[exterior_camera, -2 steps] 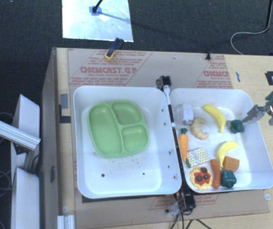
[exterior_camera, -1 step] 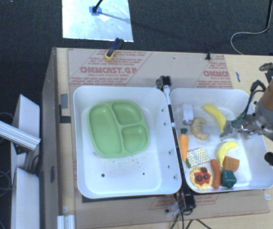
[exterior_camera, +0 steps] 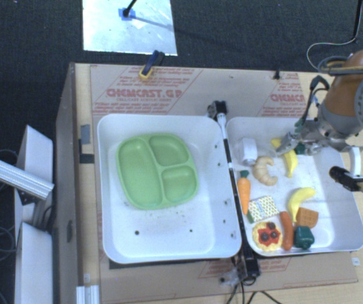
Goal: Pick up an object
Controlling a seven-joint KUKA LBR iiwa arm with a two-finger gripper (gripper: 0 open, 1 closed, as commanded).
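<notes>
Your claw [exterior_camera: 293, 143] sits low in the right bin [exterior_camera: 352, 233], right by a yellow banana [exterior_camera: 290, 162]; can't tell its grip from here. Green tray [exterior_camera: 156, 170] fills the left bin [exterior_camera: 114, 233].

There is one camera, fixed high above the bench [exterior_camera: 168, 84], and it looks down on me at a slant. It stands far enough to take in both bins whole. My pincer [exterior_camera: 293, 143] sits near the right side of its picture, because my arm [exterior_camera: 352, 97] comes in from there. From my pincer, the right bin [exterior_camera: 343, 217] lies just under and toward the bottom of the picture, and the left bin [exterior_camera: 114, 233] spreads well away toward the left. Past the bench, beyond my pincer toward the top, the camera also sees dark floor [exterior_camera: 29, 37].
</notes>
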